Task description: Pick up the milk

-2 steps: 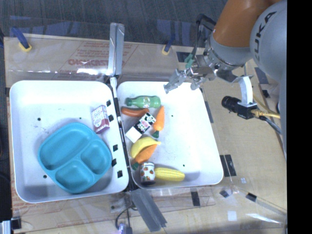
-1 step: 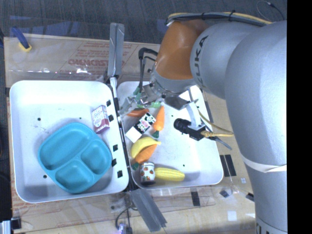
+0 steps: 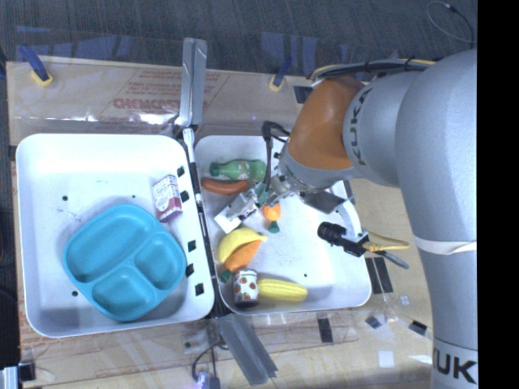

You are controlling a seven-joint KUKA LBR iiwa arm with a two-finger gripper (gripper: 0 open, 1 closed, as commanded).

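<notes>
Milk carton [image 3: 167,196] lies in left bin [image 3: 49,168] beside blue tray [image 3: 122,259]; gripper [image 3: 258,194], jaw state unclear, hovers over right bin's toy food, so descending here risks grabbing the wrong item.

I see the milk [image 3: 167,197], a small white carton with a dark red label, lying in the left bin [image 3: 49,298] at about 2 o'clock, just beside the blue tray's [image 3: 122,262] rim.

Arm [image 3: 405,136] cut off at right edge.
</notes>
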